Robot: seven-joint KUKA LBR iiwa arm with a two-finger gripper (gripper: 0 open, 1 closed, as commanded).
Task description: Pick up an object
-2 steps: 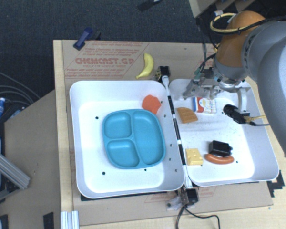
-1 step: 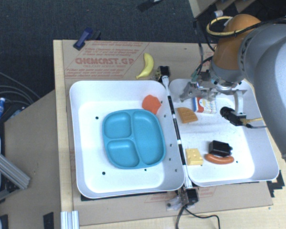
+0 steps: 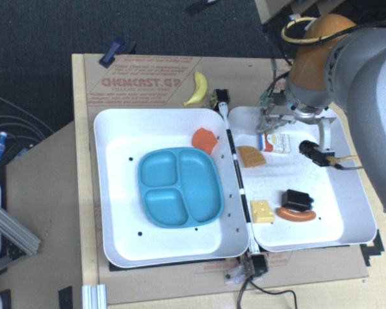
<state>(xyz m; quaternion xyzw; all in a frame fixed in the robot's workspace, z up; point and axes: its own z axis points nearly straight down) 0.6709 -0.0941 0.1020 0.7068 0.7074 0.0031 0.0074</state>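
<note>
In the right bin (image 3: 347,227), my gripper (image 3: 272,126) hangs low over the far left corner, right above a small white carton (image 3: 278,143) with red and blue print. Whether it touches the carton I cannot tell. A tan slice of bread (image 3: 251,156) lies just left of the carton. Toward the front of this bin are a yellow cheese wedge (image 3: 262,211), a black block (image 3: 296,199) and a red-orange sausage (image 3: 296,215) touching that block.
The left bin (image 3: 116,230) holds a blue divided plate (image 3: 180,187) and an orange lump (image 3: 204,140) at its far right. A banana (image 3: 197,89) lies on the bench behind the bins. The grey arm (image 3: 360,95) covers the right bin's far right side.
</note>
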